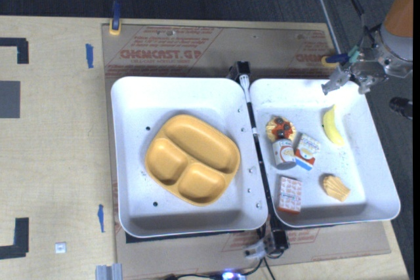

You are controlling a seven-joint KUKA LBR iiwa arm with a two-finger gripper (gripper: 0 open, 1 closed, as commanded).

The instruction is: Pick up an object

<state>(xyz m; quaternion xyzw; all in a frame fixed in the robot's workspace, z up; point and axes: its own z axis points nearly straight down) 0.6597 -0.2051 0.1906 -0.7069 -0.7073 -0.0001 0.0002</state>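
The gripper (341, 82) is hovering over the far edge of the right bin (380, 206), probably lining up on the banana (333, 125) lying just below it, though I cannot tell from here what state it is in.

Two white bins sit side by side. The left bin (128, 141) holds a yellow divided tray (191, 157). In the right bin (377, 160), a banana (333, 126) lies at two o'clock, a small can (284, 153) at nine and a carton (290, 195) at seven. The gripper (346, 79) hovers over the rim at one o'clock.
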